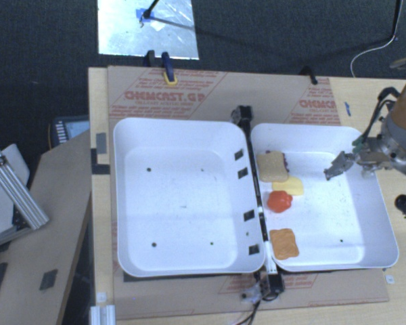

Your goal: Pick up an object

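Reaching in from the right of the overhead camera view, my pincer (pixel 340 164) hangs over the upper right part of the right-hand bin (pixel 375 249), with nothing visible between its fingers; whether they stand apart or together I cannot tell at this size. Four candidate objects lie in that bin, crowded against the divider where the two bins meet, probably because they slid or were dropped there: a tan bread-like slice (pixel 272 166) at the top, a yellow piece (pixel 291 186) touching its lower edge, a red round piece (pixel 279 201) just below that, and an orange piece (pixel 283 243) set apart, nearer the front wall. All four sit to the left of my pincer, the bread slice nearest. The left-hand bin (pixel 122 181) is beside it. Both bins rest on a brown board (pixel 189 90) printed in red with "CHEMCAST", once near the upper left and once, partly hidden, near the upper right; smaller lettering after it is too blurred to read. My judgement: no pick is made yet.
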You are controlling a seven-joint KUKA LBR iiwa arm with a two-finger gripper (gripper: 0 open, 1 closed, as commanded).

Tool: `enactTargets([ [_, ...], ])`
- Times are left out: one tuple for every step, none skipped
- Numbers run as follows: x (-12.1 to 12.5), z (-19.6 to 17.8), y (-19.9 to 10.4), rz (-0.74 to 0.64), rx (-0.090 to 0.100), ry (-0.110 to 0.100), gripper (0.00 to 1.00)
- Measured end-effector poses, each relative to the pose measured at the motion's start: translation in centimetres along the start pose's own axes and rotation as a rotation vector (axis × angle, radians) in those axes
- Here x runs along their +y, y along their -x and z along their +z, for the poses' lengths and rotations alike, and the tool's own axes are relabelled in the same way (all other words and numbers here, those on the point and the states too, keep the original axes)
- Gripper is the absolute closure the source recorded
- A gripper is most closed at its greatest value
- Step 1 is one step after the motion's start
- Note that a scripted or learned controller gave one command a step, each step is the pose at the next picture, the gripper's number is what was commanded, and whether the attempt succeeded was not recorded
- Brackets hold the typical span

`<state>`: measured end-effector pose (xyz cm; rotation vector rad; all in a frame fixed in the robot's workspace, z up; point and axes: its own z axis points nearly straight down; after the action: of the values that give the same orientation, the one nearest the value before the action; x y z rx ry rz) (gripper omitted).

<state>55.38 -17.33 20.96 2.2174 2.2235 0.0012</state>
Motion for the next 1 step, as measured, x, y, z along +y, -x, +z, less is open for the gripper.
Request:
enactTargets([
  [0.10,-1.12,0.01,-0.003,-0.001,0.004,1.00],
])
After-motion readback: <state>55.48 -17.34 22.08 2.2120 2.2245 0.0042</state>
